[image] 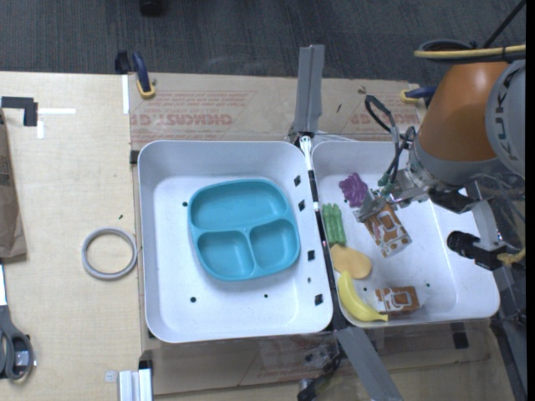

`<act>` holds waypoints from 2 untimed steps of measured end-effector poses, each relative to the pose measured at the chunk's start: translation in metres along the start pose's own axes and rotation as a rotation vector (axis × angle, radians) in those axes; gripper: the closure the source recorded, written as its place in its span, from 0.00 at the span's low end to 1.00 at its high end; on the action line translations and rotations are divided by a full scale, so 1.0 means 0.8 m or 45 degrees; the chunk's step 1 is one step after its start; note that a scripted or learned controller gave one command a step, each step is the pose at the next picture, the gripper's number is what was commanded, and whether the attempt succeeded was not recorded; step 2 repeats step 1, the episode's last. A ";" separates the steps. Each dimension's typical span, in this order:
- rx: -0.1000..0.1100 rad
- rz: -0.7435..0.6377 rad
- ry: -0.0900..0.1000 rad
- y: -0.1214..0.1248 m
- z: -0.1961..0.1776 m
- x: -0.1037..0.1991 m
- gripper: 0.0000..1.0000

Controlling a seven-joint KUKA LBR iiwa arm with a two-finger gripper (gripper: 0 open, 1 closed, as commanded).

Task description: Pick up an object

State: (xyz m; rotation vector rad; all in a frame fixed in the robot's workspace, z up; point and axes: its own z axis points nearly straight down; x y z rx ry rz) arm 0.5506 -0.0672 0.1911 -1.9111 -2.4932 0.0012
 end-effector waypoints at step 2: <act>0.002 -0.031 0.000 0.029 0.001 0.012 1.00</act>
